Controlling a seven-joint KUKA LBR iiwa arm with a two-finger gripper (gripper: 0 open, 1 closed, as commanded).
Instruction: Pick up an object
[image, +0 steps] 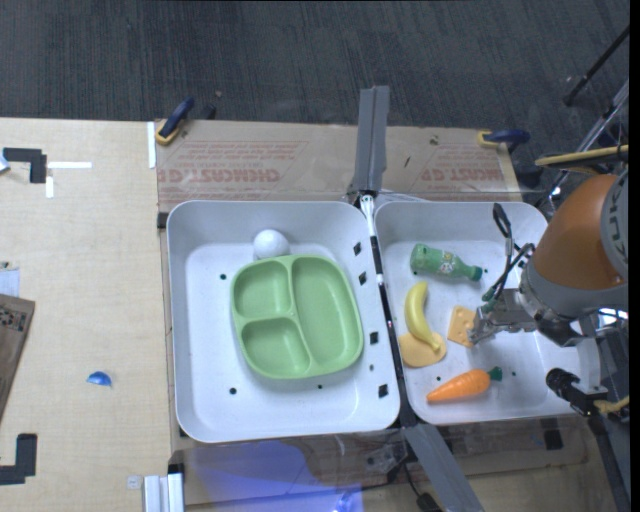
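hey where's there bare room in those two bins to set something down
Left bin: a strip left of the green tray and along the front wall. Right bin: crowded around bottle, banana, cheese, carrot and gripper; some bare floor at its front right.

Right bin (520, 400) is crowded: bottle (446, 263), banana (415, 306), cheese wedge (460, 326) and carrot (461, 387) ring the gripper (484, 327). The green tray (297, 316) and white ball (270, 242) fill the left bin (200, 330), leaving its edges bare.
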